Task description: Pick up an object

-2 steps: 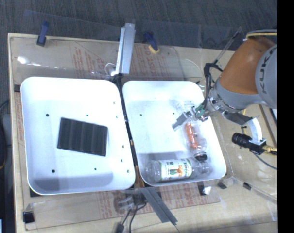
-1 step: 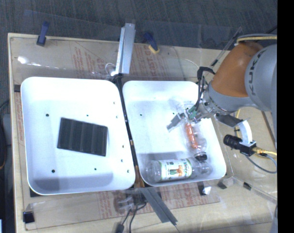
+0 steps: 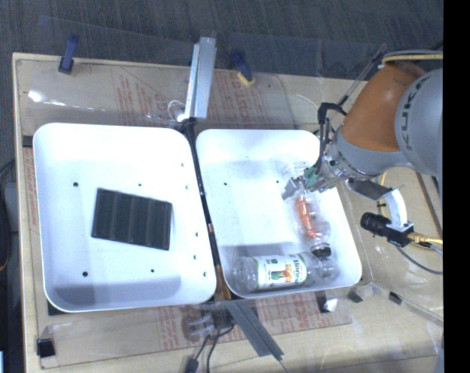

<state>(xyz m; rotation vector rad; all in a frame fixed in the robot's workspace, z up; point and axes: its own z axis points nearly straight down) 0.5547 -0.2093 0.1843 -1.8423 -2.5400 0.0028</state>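
My gripper (image 3: pixel 298 185) hangs low in the right bin (image 3: pixel 235 169), close to its right wall. Just below it lies a small clear bottle with orange contents (image 3: pixel 308 219), its upper end at or under the gripper tip; whether they touch is unclear. A larger clear bottle with a green and orange label (image 3: pixel 280 272) rests on its side along the bin's near wall. In the left bin (image 3: pixel 64 162) a black ribbed rectangular pad (image 3: pixel 132 218) lies flat.
The orange and grey arm (image 3: pixel 390 123) reaches in over the right bin's right rim. A metal post (image 3: pixel 201 76) stands behind the seam between the bins. A white and black fitting with a cable (image 3: pixel 388 222) sits right of the bin.
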